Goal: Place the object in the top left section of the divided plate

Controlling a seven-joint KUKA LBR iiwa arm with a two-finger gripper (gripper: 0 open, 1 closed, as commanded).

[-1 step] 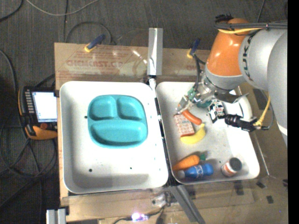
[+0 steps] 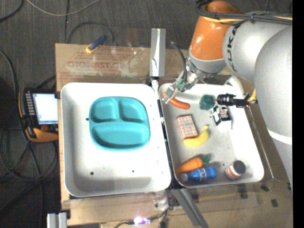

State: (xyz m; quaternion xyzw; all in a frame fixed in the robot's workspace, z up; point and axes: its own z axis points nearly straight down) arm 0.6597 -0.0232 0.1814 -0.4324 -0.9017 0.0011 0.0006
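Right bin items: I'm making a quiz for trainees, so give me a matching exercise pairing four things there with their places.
Things:
1. banana
2. blue bottle
3. can
4. hot dog

Places:
A. near corner on the arm's side
B. far end, next to the hand
C. middle of the right bin
D. near edge, below the carrot

Pairs: 1-C, 2-D, 3-A, 4-B

A dark grey carpet floor [image 2: 95, 8] lies around the bench, with thin cables [image 2: 47, 4] across the upper left of the frame. A brown cardboard sheet [image 2: 104, 63] (with faded red print) lies under the bins. A handheld pendant [image 2: 40, 113] rests at the left edge.
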